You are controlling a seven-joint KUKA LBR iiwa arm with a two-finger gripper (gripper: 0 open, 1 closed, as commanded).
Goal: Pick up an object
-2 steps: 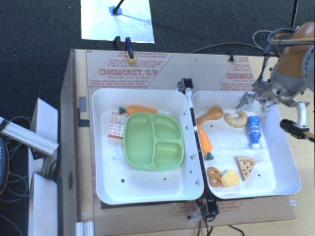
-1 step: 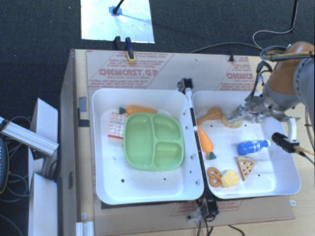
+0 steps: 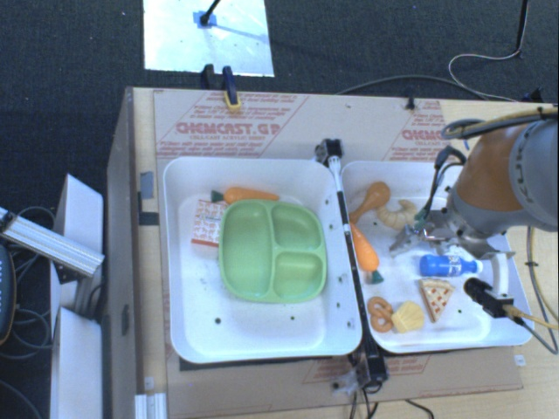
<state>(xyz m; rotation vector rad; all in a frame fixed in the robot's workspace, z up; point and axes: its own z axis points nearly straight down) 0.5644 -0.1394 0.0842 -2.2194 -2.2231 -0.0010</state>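
Two shallow white bins sit side by side on the bench. The left bin [image 3: 188, 321] holds a green divided plate [image 3: 272, 251], with a toy carrot [image 3: 251, 195] lying along its far edge and a small red-and-white packet [image 3: 208, 223] tucked under its left side. The right bin [image 3: 454, 337] holds the small toys: a blue bottle [image 3: 447, 264] with a white cap lying on its side, a pizza slice [image 3: 436, 298], a pretzel [image 3: 379, 312], a yellow cheese-like piece [image 3: 407, 317], a tan drumstick-shaped piece [image 3: 372, 199], a pale croissant-like piece [image 3: 399, 214] and a second carrot [image 3: 364, 251] by the divider.

The arm reaches in from the right, its gripper [image 3: 410, 234] low over the middle of the right bin, just beside the croissant piece and just above the blue bottle. Whether the fingers are apart or closed cannot be told — they are small and blurred against the white floor, and nothing is visibly held between them.

The nearest candidates are the bottle and the croissant piece. Both look like light, hollow plastic toys — stiff, not fragile, but smooth. The bottle is round and lying down, so it would likely roll or squirt out if pinched off-centre; the safest hold seems to be across its body at mid-length, fingers square to its long axis. The croissant piece is lumpier and should take a grip across its narrow middle.
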